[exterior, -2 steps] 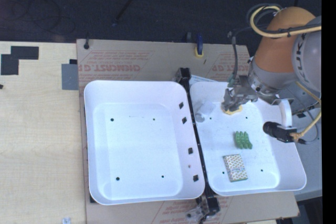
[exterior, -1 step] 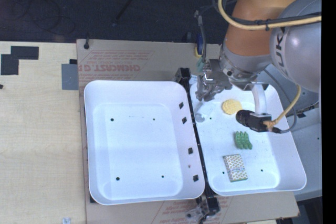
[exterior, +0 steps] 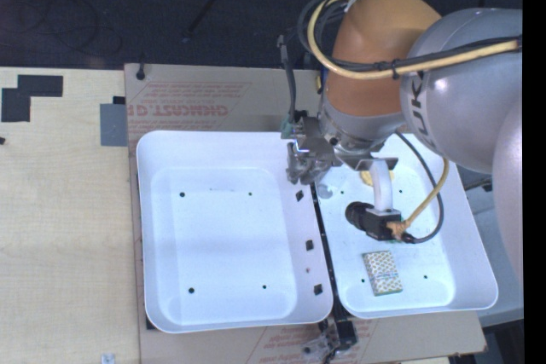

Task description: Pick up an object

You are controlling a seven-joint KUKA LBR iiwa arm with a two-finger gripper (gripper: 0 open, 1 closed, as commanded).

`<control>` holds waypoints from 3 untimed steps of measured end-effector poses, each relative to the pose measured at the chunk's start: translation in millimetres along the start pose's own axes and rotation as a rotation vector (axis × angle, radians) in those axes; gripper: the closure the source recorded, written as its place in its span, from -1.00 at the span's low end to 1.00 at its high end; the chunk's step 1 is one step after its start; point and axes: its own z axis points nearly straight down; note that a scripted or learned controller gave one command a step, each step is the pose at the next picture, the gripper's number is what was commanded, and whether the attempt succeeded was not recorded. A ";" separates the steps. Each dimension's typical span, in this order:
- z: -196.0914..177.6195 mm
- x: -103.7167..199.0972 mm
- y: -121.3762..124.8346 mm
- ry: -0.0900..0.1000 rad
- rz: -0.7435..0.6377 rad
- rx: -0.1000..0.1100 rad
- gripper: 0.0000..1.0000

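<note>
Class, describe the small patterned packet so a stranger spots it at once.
Start at the white bin on the view's right, under the grey arm. Near its front edge lies a small flat packet, the only patterned thing on plain white.

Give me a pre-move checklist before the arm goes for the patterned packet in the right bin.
1. Target in sight: patterned packet lies flat on the right bin floor, uncovered: ok.
2. Gripper above target: not ok; it hangs by the seam with the left bin, apart from the packet.
3. Gripper free of load: cannot tell.
4. Packet clear of bin walls: ok.
5. Other items under the arm: cannot tell.
</note>
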 end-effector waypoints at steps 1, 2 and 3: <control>-16.7 -43.3 -42.2 -0.002 0.009 -0.001 1.00; -156.4 -3.0 -1.4 0.001 0.000 -0.021 1.00; -75.8 26.2 26.9 -0.003 0.002 0.004 1.00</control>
